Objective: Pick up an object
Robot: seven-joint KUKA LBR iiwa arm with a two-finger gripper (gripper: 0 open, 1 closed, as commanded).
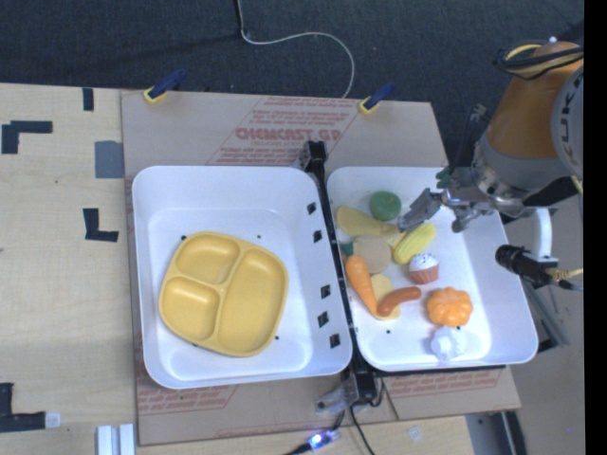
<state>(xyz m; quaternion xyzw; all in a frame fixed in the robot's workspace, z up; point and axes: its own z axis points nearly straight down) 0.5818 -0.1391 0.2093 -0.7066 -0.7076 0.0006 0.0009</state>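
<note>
A: Where is the end effector (442,210) right now?

B: Over the upper right part of the right bin (493,282), hanging from the grey arm with its orange band (536,102). Its two fingers (415,210) stand apart, one slanting down toward the toy corn cob (414,243), the other pointing toward the bin's right wall. Nothing sits between them.

A: Does that finger touch the corn?

B: Its tip lies just over the corn's upper end; I cannot tell whether they meet.

A: What else lies close by?

B: A green round toy (384,204) is just left of the fingers, with a pale yellow piece (358,222) beside it. Below the corn stands a small cupcake toy (423,269), white on top with a red base.

A: And farther out?

B: An orange carrot (359,283) slants along the bin's left side, a reddish sausage (398,300) lies across a pale yellow slice (382,290) next to it, and a small orange pumpkin (449,306) sits lower right. A white object (444,344) rests near the bin's bottom edge, too blurred to name.

A: The other bin?

B: The left bin (171,197) holds a yellow divided plate (224,293) with three compartments, lying flat. Both bins rest on a cardboard sheet (275,131) on the tabletop (57,282), clipped at its top edge by two clamps, one yellow and blue (164,86), the other likewise (377,96).
</note>
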